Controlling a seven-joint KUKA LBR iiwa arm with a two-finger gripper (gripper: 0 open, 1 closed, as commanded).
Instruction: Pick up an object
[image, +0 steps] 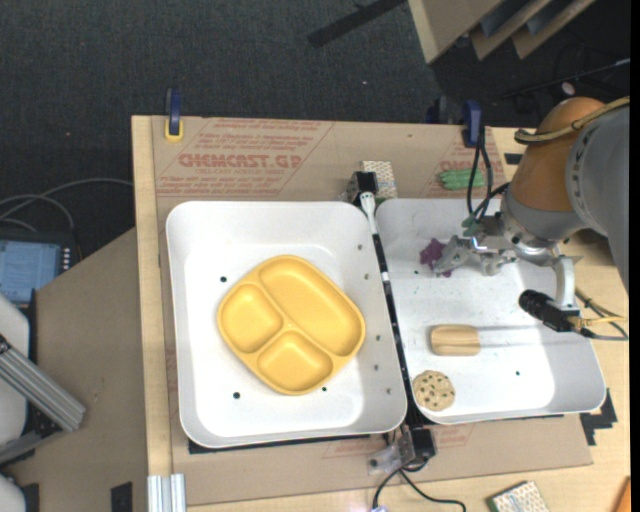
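The arm (560, 170) reaches over the upper part of the right bin (560, 395). The gripper (462, 250) hangs just beside a small purple object (436, 253); whether it is open or closed cannot be determined. A wooden block (455, 340) and a cookie (433, 390) lie lower down. The left bin (190, 300) holds a yellow divided plate (290, 322).

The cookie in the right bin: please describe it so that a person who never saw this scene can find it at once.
Look at the right white bin, the one without the yellow divided plate. Near its front left corner lies the cookie, just below a tan wooden block. It is the only round, flat, speckled thing there; the block is plain and oblong, and the purple object lies at the far end by the gripper.
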